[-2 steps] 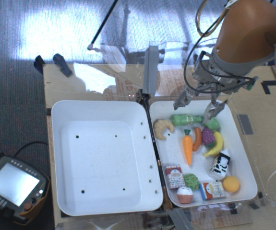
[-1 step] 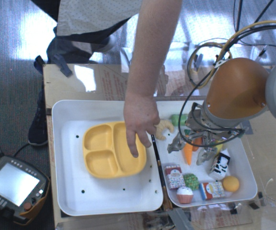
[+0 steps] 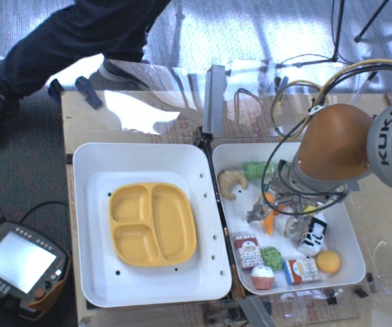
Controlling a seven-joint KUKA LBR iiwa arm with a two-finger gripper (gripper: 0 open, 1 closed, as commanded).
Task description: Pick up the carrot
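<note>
Scanning from the left, the left bin (image 3: 86,182) holds a yellow divided plate (image 3: 153,223) and nothing the task concerns. The right bin (image 3: 354,251) is crowded: a croissant (image 3: 232,180) near its upper left, a green item (image 3: 255,170) beside it, then along the front a small red-and-white carton (image 3: 248,251), a green leafy piece (image 3: 272,257), a cupcake (image 3: 262,276), a second small box (image 3: 300,271) and an orange ball (image 3: 328,261).

The carrot (image 3: 269,220) lies near the middle of that bin, a slim orange shape directly under the arm's wrist. The gripper (image 3: 275,213) hangs right over it, with one dark finger (image 3: 256,214) just left of the carrot and the other side hidden beneath the orange band and cabling. Whether the hand is released or clenched cannot be told from this angle, and no grasp is confirmed.

By my judgement the step in hand is the grasp itself: positioned at the carrot, not yet lifted. The next move calls for a firm close across the carrot's narrow body, then a straight rise clear of the black-and-white box (image 3: 313,236) just to its right.
</note>
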